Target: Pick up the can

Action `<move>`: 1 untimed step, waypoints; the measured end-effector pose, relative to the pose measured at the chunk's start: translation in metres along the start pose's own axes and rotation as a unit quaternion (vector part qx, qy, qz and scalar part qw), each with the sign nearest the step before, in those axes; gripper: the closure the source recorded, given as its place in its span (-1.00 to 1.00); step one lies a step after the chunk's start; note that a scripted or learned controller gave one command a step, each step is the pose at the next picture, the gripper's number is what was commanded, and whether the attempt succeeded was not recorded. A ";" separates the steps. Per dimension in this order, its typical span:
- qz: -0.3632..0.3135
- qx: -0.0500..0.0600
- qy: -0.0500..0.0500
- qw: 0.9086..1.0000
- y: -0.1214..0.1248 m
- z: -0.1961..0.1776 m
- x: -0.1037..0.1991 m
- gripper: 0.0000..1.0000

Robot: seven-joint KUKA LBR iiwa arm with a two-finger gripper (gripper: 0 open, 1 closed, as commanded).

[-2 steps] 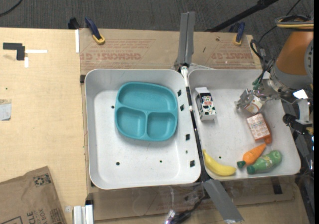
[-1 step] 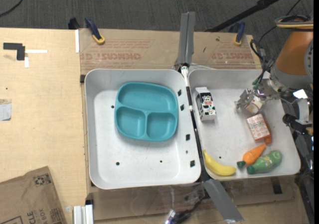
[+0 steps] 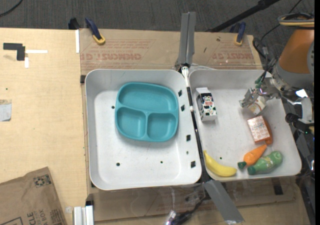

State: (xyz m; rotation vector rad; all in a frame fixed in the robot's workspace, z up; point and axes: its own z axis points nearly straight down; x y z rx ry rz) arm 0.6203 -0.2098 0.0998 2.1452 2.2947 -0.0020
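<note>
One arm (image 3: pixel 295 54) reaching, gripper (image 3: pixel 251 100) over rt bin (image 3: pixel 227 134)

The cardboard sheet (image 3: pixel 165 55) behind the bins bears upside-down red lettering, apparently "CHEMCAST GP".

Orange can (image 3: pixel 259 130) lying flat, right bin.

Two bins (image 3: pixel 95 134), one tray (image 3: pixel 147 112), five items (image 3: pixel 206 104)
</note>
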 end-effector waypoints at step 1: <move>0.061 0.001 0.000 0.998 -0.020 -0.085 0.057 1.00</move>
